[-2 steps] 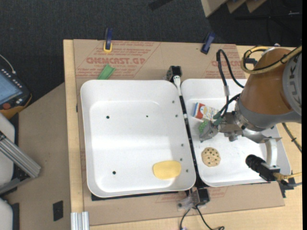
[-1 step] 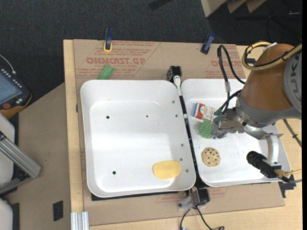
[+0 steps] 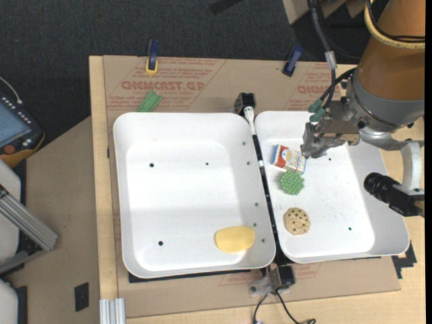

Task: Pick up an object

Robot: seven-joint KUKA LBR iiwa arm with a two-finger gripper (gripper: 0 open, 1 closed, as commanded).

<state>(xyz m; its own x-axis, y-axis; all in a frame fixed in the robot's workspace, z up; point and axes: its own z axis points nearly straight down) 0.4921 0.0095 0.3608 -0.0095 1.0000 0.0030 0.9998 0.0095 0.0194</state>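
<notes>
Here I see the pincer (image 3: 312,148) poised over the right bin (image 3: 378,245), just beside the small carton (image 3: 286,158), likely its target; whether its tips are apart I cannot tell.

The arm (image 3: 395,59) is a thick rounded column, grey below a broad orange band. A black cable runs along its side toward the wrist. The gripper (image 3: 314,147) is a small dark grey metal block.
</notes>
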